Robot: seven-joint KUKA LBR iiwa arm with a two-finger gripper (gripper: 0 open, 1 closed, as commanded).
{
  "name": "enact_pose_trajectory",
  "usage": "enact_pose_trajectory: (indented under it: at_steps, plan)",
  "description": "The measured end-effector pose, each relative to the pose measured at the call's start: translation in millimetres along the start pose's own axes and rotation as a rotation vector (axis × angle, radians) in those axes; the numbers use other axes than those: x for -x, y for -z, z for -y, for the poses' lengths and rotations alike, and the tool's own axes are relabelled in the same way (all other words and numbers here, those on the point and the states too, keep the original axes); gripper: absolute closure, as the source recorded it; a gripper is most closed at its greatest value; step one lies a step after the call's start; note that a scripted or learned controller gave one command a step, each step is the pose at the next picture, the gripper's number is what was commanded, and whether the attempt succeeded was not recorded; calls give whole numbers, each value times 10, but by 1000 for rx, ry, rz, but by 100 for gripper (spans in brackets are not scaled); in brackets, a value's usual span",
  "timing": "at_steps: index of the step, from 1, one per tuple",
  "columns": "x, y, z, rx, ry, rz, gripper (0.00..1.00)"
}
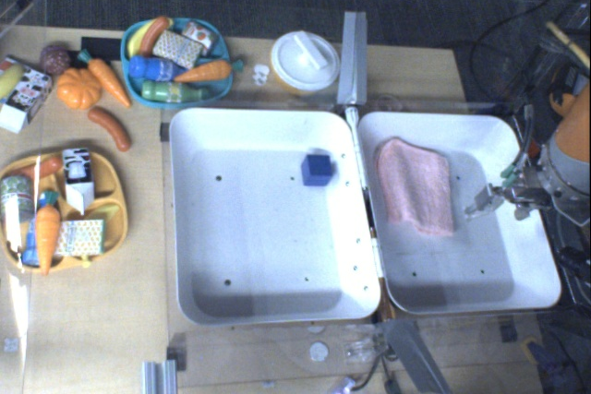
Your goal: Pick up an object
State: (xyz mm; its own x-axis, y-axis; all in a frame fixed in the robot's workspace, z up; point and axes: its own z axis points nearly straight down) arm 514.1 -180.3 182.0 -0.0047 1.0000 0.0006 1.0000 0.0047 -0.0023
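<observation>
- The left bin point(231, 291) is the biggest thing before me, a shallow white tray, with the right bin point(462, 286) touching it along a shared centre edge.
- My arm point(568, 166) comes in from the right, over the right bin's far edge.
- A pink cloth point(416, 185) lies folded in the right bin, toward its left and upper part.
- My gripper point(485, 201) hangs over the right bin, just right of the pink cloth and apart from it; how far the tool is parted I cannot tell, and I see nothing in it.
- A blue cube point(318, 169) sits alone in the left bin, upper right area, near the centre edge.
- Outside the bins: a blue bowl point(222, 88) of toy food, a yellow plate point(115, 226) of more toys, and a white lid point(306, 58).
</observation>
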Motion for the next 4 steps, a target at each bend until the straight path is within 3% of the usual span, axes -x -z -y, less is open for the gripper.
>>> enact_pose_trajectory:
  at_steps: [1,2,3,4]
  plan:
    - [-373,-886,-485,8,79,2,0]
    - [-794,-920,-613,17,190,4,0]
    - [-795,-821,-638,21,190,5,100]
    - [-1082,11,-1337,4,131,2,100]
